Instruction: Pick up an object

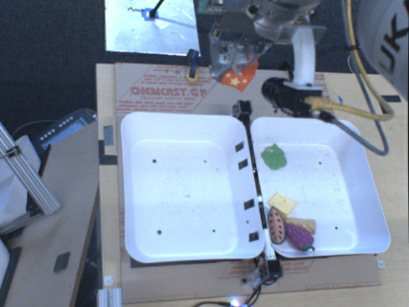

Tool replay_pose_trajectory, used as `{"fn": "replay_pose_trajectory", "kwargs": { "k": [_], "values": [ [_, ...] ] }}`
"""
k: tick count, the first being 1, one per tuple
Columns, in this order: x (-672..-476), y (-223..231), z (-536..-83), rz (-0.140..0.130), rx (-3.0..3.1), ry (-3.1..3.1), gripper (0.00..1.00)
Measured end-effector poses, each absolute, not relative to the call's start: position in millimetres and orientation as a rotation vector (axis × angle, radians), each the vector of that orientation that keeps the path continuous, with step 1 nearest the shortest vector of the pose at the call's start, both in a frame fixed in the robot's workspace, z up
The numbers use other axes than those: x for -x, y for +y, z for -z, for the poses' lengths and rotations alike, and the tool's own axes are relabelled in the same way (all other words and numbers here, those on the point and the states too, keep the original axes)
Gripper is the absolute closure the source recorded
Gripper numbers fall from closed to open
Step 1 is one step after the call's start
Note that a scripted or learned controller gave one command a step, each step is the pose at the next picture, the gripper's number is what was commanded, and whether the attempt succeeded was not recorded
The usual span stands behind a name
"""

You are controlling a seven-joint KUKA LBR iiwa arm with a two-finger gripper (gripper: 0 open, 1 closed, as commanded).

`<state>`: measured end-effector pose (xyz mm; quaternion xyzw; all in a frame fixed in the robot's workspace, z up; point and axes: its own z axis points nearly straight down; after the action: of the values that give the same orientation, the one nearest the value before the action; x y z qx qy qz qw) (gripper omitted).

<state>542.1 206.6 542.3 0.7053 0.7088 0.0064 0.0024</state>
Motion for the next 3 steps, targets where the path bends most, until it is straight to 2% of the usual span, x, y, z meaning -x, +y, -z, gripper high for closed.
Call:
{"fn": "replay_pose_trajectory", "kwargs": {
  "k": [1,3],
  "values": [
    [-490.0,235.7,-535.0,-0.001,-2.213,2.233,1.0],
    [-486.3,234.4,-534.7,-0.002,-2.215,2.228,1.0]
  ]
}}
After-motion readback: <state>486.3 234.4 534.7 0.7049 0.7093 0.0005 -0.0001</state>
